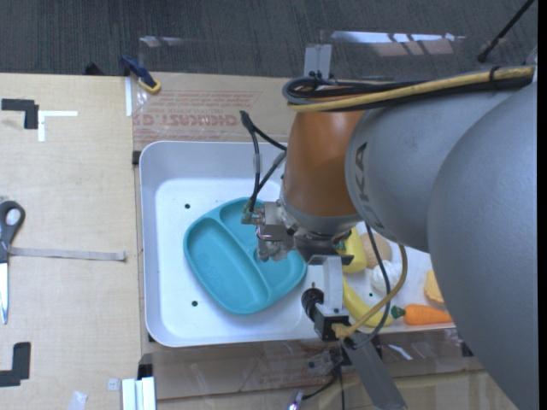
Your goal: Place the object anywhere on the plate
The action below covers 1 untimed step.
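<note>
Teal plate (231, 267) lies under my tool (272, 248), whose grip I cannot tell, while the yellow banana (355, 301) sits beside it in 1 bin, so a blind descent might strike the plate.

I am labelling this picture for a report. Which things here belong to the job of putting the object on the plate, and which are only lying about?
For the job:
- blue plate, two compartments, in the white bin
- gripper, above the plate's right edge

Lying about:
- banana
- carrot
- scissors on the bench
- black cables

Which object is to be placed, I cannot tell.
</note>
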Motion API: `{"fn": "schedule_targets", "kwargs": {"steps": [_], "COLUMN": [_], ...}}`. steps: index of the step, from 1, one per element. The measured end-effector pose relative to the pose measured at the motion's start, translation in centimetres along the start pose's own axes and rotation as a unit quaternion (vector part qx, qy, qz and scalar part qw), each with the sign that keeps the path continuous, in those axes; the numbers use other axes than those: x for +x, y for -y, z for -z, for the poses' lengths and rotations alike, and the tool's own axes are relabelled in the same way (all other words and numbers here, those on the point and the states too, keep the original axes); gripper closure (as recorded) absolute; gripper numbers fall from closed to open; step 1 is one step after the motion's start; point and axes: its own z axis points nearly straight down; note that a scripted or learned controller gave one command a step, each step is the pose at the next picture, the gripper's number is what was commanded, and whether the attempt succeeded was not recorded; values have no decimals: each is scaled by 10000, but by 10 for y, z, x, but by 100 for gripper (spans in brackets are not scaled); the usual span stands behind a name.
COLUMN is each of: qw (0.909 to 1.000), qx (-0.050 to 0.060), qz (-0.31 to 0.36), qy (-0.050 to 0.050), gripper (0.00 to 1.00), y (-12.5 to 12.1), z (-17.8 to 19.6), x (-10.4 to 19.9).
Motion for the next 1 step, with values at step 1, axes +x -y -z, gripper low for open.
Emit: {"fn": "schedule_targets", "kwargs": {"steps": [1], "qw": [9977], "qx": [17], "qz": [676], "qy": [7], "gripper": [100], "y": [4], "z": [-28], "x": [50]}}
